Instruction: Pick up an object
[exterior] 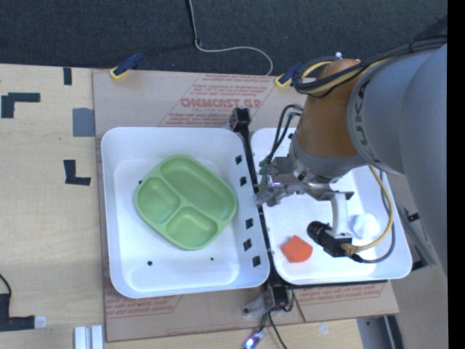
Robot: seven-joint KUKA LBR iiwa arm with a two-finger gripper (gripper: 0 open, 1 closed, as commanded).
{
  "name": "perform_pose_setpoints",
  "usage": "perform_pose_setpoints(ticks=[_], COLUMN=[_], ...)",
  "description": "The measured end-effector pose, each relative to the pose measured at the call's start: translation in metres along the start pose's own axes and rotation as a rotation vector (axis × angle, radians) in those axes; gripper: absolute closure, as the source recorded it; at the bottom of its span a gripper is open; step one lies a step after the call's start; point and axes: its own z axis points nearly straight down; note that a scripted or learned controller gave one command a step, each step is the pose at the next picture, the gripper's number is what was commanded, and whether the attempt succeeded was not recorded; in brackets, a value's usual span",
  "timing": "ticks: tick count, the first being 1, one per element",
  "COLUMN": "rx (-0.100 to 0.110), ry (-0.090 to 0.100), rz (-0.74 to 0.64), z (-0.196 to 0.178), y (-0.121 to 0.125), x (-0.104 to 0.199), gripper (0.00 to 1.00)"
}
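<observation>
Nothing picked up yet, I reckon: my gripper (278,187) hangs over the right bin's (378,267) left side, can't tell if it's released or clenched, and the orange object (296,249) lies loose just nearer.

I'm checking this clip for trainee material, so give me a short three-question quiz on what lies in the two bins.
1. True or false: the green divided plate lies in the left bin.
2. Which thing lies nearest the front edge of the right bin? A) the orange object B) the white object C) the green divided plate
3. Fill in: the plate has ___ compartments.

Key: 1 true. 2 A. 3 three.
</observation>
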Motion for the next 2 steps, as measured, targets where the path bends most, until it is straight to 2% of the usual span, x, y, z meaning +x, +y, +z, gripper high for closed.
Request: perform_pose_setpoints(ticks=[1, 2], rx=[-0.018, -0.012], ry=[0.004, 0.004], rz=[-0.006, -0.01], z=[-0.144, -0.212], y=[-0.037, -0.044], x=[0.018, 0.071], gripper=[1.0, 1.0])
